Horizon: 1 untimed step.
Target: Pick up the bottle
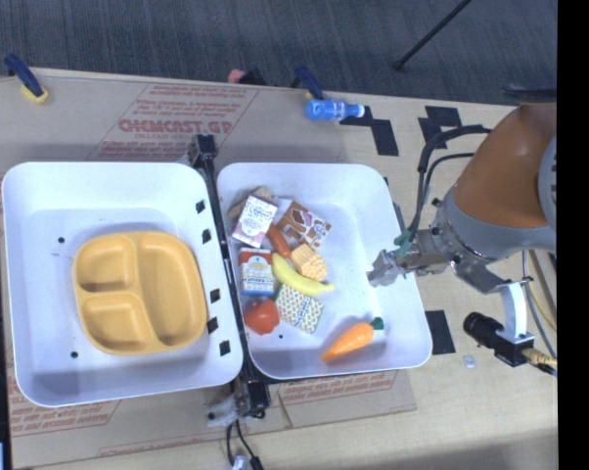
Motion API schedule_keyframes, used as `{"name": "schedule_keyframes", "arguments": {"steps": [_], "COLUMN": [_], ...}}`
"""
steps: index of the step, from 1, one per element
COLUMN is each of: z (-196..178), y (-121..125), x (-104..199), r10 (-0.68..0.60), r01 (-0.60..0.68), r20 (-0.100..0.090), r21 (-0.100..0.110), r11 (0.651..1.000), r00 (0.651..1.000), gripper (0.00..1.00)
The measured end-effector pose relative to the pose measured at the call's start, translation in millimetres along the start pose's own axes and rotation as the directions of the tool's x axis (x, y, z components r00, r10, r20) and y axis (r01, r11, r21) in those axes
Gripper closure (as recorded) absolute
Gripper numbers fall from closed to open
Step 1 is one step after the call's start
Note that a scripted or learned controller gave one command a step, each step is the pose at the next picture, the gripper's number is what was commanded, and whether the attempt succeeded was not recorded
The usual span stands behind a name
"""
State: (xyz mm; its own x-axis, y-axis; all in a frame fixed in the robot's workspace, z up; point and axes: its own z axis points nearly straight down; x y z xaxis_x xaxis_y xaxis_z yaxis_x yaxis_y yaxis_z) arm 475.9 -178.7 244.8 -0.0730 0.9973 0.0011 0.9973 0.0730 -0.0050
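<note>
While the grey arm with its orange band [505, 179] reaches in from the right of the frame, its two-finger gripper [385, 267] sits over the right rim of the right white bin [358, 199]. I cannot tell whether it is spread or closed. The small blue plastic bottle [332, 111] lies on its side on the brown cardboard bench top [177, 116], upper middle of frame, outside both bins. The right bin holds a toy yellow banana [299, 277] and an orange carrot [348, 339]. The left white bin [21, 194] holds a yellow compartment tray [138, 292].
</note>
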Motion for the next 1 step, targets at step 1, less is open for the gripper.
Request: {"name": "schedule_keyframes", "arguments": {"steps": [1], "z": [31.2], "y": [4.2], "x": [50.7], "r10": [0.031], "r01": [-0.031], "r20": [0.000], "r21": [-0.001], "r11": [1.000], "r00": [1.000], "gripper": [1.00]}}
